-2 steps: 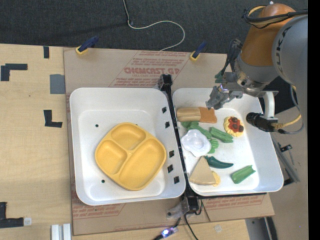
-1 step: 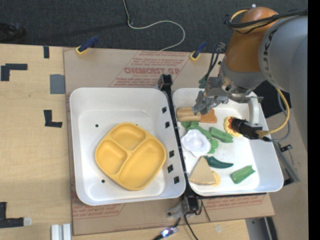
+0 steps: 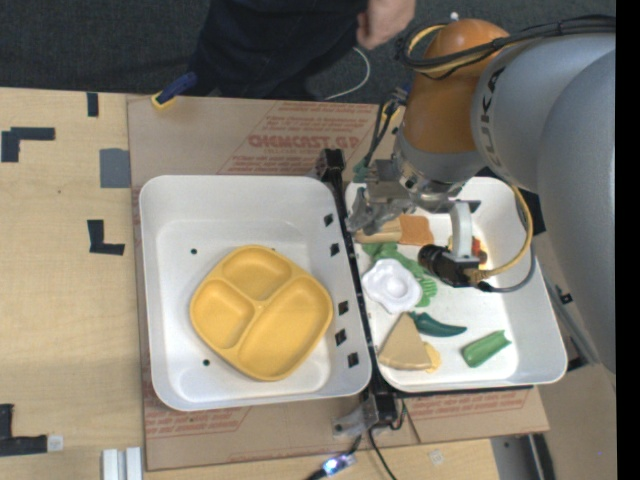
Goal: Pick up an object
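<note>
The tool (image 3: 385,208) hung low over the right bin (image 3: 530,363) above the crowded toy food (image 3: 392,286) – its opening and any hold I could not tell – so, in my judgement, a descent risked knocking neighbouring pieces or closing on nothing.

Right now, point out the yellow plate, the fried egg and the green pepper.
Yellow plate (image 3: 262,311), camera view, middle of the dish.
Fried egg (image 3: 390,286), camera view, its white centre.
Green pepper (image 3: 486,347), camera view, middle of its body.

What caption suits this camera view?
KUKA arm's gripper lowered into the right bin of toy food; yellow divided plate in the left bin.
</note>
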`<move>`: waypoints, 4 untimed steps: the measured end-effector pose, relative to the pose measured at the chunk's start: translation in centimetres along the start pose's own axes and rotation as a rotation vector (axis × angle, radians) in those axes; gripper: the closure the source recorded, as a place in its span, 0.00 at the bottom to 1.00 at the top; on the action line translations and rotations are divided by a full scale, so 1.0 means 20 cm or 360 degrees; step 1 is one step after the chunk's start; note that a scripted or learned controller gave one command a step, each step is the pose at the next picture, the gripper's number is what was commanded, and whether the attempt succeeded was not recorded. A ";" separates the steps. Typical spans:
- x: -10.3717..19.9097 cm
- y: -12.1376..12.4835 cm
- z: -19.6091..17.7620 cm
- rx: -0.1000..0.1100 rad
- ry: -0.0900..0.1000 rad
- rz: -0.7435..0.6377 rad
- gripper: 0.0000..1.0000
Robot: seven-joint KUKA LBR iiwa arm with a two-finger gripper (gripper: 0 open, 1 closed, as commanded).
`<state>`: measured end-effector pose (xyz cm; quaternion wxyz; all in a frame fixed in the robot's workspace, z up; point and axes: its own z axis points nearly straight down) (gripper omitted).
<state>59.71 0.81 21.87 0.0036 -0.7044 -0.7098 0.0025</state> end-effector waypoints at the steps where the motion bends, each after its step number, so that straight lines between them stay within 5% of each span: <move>1: 0.21 -0.11 0.01 0.0001 -0.0002 0.0003 1.00; 4: 0.18 -0.13 0.01 0.0000 -0.0004 0.0007 1.00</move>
